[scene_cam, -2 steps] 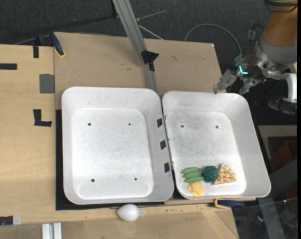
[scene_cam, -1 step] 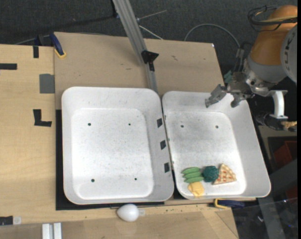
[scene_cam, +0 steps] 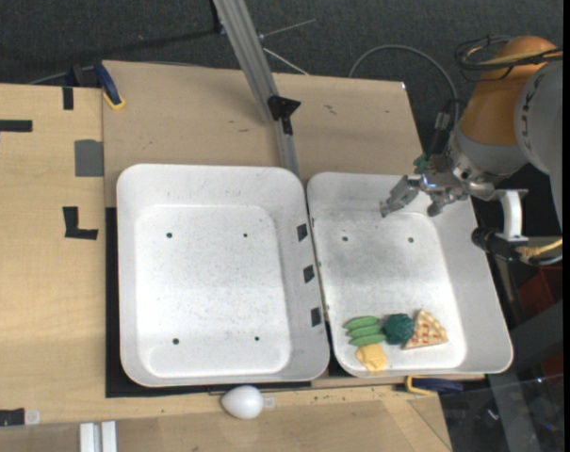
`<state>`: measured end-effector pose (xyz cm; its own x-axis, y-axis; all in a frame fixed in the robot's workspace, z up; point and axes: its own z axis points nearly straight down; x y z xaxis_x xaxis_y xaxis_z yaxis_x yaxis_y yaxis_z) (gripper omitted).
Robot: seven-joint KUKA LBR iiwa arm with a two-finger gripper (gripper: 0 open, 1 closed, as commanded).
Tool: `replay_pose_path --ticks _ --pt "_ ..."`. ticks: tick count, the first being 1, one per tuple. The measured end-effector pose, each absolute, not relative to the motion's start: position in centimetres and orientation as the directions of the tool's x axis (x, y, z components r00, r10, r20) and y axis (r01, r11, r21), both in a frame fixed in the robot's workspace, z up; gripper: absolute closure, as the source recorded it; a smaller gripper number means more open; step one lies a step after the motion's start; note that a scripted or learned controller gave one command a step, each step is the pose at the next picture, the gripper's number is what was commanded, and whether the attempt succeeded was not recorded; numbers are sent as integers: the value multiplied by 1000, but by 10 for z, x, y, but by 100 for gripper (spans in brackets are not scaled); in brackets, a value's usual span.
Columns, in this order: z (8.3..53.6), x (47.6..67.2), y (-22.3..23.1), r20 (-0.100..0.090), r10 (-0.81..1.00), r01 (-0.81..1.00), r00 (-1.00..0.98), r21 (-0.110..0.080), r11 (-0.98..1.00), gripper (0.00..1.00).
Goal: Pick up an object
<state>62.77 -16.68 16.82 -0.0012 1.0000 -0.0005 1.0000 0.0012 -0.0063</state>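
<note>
Gripper (scene_cam: pixel 415 202) hangs over far right corner of right bin (scene_cam: pixel 473 281), fingers spread apart, nothing between them. Toy food bunched at near end of same bin, well apart from gripper — green pea pods (scene_cam: pixel 364 328), dark green broccoli (scene_cam: pixel 397 327), pizza slice (scene_cam: pixel 426 330), yellow piece (scene_cam: pixel 371 356) just below pods. Left bin (scene_cam: pixel 134 281) alongside. White egg (scene_cam: pixel 242 402) on bench, just outside left bin's near rim.
</note>
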Motion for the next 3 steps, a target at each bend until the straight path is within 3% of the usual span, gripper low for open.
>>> replay_pose_path --ticks 1,2,3 --pt "117 637 -163 -1 1000 1000 -2 -2 2 0" --pt "127 637 -162 0 1000 1000 -4 -2 4 100" --pt "191 638 -160 -1 1000 1000 -2 6 2 100"
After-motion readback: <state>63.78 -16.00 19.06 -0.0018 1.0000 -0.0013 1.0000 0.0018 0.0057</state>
